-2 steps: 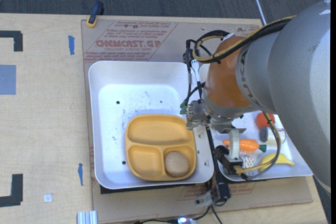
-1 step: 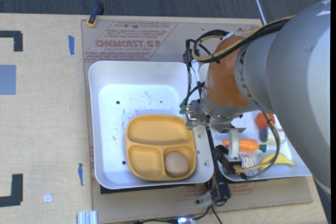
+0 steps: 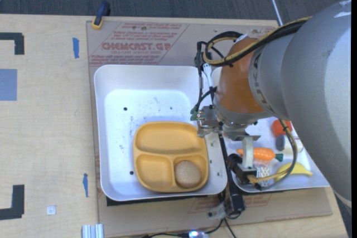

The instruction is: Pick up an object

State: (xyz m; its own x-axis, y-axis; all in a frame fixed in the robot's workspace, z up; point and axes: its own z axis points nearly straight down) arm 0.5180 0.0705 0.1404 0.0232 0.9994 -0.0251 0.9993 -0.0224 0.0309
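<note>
- Arm [image 3: 312, 81] hangs low over the right bin [image 3: 312, 181]; this looks like the reaching step.
- Toys [image 3: 262, 156] lie near its left edge.
- Gripper state: I cannot tell.
- Next, it must close on one toy.

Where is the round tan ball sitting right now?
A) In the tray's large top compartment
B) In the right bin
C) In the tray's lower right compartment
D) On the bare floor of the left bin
C: the tan ball rests in the lower right compartment of the yellow tray, inside the left bin.
</note>
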